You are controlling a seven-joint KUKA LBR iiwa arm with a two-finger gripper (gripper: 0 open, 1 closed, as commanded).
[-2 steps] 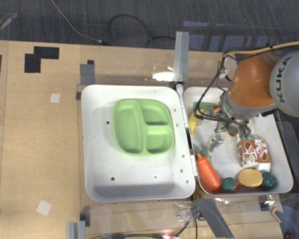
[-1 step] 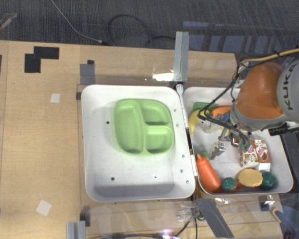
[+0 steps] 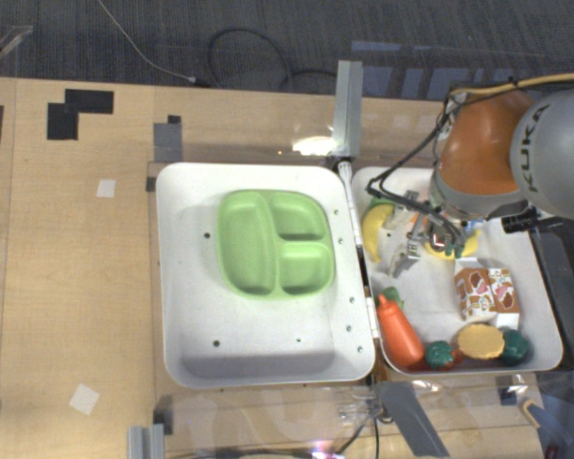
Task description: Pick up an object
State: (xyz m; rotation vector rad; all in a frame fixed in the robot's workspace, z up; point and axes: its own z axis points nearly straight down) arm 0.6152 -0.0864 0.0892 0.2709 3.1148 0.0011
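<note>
Camera view from above catches the grey arm's two-finger gripper (image 3: 413, 247) low in the right-hand shallow white plastic bin (image 3: 545, 304), hanging just beside a smooth yellow banana-shaped toy (image 3: 375, 226); how its jaws stand cannot be told from this angle, and nothing is seen held. Relative to the banana toy, a glossy orange carrot-shaped toy with a green top (image 3: 398, 329) lies toward the bin's near wall, a printed brown-and-white carton (image 3: 484, 293) sits to the right, and a rounded yellow toy (image 3: 481, 340) between two dark green pieces rests beyond the carton. A matte green divided plastic tray (image 3: 274, 243) fills the neighbouring bin. A sound pick likely means centring over the banana's curved body before closing, since its slick rounded surface may slip.
</note>
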